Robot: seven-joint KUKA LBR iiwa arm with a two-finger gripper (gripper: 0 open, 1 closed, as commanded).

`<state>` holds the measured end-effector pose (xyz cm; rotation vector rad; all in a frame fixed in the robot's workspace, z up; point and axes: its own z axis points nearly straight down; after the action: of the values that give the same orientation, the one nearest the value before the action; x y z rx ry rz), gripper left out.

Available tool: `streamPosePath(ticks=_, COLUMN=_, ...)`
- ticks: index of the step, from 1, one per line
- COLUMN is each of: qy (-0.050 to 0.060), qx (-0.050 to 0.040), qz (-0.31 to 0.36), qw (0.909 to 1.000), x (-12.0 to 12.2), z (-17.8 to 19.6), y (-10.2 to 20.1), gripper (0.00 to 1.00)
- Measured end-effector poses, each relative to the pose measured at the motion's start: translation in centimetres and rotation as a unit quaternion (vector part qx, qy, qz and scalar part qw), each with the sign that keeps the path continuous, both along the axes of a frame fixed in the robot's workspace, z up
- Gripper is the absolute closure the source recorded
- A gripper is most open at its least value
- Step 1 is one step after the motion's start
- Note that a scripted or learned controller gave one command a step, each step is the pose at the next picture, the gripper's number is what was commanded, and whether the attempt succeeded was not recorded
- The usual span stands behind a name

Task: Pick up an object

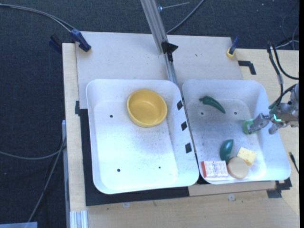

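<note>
Objects: one yellow bowl (147, 108) in left bin (102, 175). Right bin (259, 91): two dark green pieces, one cheese wedge (246, 155), one round bun (237, 168), one red-white box (214, 168). Gripper (254, 125) grip state: cannot tell.

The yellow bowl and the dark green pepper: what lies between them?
In the camera view, between the yellow bowl and the dark green pepper lie bare bin floor and the two bins' adjoining rims.

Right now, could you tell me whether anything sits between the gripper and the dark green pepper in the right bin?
Nothing visible does. The gripper is at the right bin's right side, and the pepper lies up and to its left across bare bin floor. The other green piece, cheese wedge and round bun lie nearer the front.
</note>
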<state>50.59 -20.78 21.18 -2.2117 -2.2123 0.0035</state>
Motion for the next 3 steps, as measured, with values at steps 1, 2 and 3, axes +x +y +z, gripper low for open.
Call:
streamPosePath(ticks=1, qy=-0.002, qx=-0.0006, qz=0.0, qw=1.0, x=0.1, z=0.2, y=0.0, gripper=0.0)
streamPosePath(ticks=2, qy=0.002, qx=0.0007, qz=0.0, qw=1.0, x=0.8, z=-5.8, y=0.4, gripper=0.0)
streamPosePath(ticks=3, qy=0.002, qx=0.0007, qz=0.0, qw=1.0, x=0.6, z=-11.3, y=0.5, gripper=0.0)
